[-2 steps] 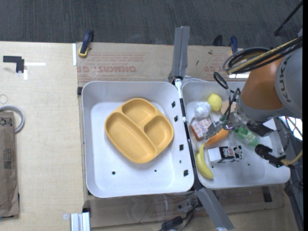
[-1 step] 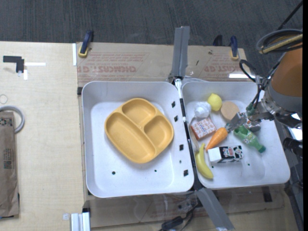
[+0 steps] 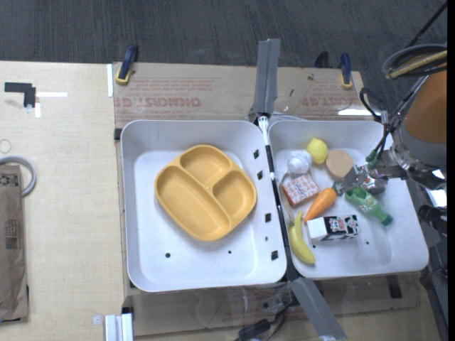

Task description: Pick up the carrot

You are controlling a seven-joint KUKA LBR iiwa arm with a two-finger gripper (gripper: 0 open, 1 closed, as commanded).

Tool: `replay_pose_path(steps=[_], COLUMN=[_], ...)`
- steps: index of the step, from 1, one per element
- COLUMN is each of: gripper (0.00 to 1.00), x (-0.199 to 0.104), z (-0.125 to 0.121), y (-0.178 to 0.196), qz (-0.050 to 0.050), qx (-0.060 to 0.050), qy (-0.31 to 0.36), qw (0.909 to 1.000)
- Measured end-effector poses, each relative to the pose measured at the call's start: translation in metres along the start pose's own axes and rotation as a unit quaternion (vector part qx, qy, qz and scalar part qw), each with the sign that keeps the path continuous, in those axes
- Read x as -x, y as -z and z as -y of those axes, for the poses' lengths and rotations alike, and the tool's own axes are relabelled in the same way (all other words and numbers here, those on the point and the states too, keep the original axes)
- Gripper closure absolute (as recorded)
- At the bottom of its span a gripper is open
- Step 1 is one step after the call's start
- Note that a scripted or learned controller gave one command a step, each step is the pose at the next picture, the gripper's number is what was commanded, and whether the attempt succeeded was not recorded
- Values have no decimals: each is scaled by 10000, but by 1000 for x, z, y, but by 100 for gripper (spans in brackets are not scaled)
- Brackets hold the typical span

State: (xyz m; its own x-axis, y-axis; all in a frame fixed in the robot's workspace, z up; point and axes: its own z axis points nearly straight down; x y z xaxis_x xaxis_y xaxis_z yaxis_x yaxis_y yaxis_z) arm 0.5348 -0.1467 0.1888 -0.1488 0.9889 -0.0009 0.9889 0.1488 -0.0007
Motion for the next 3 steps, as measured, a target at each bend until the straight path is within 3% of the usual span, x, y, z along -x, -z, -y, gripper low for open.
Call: replay_pose_path(steps=[1, 2, 3], gripper=[0, 100, 100], x=[-43, -44, -71], z=[-26, -27, -72], y=[-93, -83, 51], qz=[8, -1, 8], qx=[38, 46, -3], qy=[-396, -401, 141], qw=[9992, 9992, 9999])
